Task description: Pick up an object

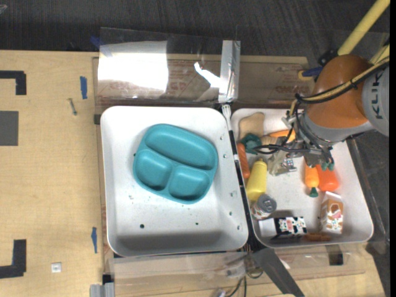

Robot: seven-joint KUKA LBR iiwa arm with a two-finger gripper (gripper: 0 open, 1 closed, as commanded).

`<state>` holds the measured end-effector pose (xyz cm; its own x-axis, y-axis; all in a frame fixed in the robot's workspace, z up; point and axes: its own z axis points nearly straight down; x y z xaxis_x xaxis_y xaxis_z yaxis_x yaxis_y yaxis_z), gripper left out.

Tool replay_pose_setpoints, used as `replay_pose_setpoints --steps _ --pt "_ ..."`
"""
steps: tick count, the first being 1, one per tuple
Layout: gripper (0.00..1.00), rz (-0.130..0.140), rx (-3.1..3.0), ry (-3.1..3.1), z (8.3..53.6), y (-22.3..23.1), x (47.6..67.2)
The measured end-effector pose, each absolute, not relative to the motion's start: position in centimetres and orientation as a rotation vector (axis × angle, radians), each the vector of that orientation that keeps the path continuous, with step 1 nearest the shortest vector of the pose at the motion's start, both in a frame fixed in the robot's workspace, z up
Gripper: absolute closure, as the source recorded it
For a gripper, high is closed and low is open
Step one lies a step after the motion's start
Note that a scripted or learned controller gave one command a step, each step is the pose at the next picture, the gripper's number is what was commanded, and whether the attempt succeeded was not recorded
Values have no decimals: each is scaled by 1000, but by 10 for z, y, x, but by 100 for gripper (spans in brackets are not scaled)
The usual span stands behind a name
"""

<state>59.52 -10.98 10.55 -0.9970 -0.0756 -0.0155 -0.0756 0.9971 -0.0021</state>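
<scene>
The right white bin [362,209] holds several small items: a yellow bottle [257,176], a tan bread-like piece [252,124], a teal item [250,142], an orange stick [243,161], orange fruit shapes [322,178], a small carton [333,216], a grey can [267,204] and a black-and-white box [289,226]. My gripper [286,158] hangs low over the upper middle of this bin, just right of the yellow bottle, below the grey wrist and orange band [337,82]. Cables and the wrist body cover much of it.
The left white bin [117,215] carries a teal divided plate [175,162]. A clear plastic sheet [161,73] and a metal strip [229,70] lie behind the bins. The wooden bench [46,166] stretches to the left.
</scene>
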Motion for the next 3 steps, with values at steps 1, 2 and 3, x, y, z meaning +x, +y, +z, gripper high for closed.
replay_pose_setpoints --steps 1,2,3 --pt "100 4 125 3126 189 -27 627" --pt "100 2 436 3100 233 -24 648" --pt "100 2 431 3091 245 -23 650"
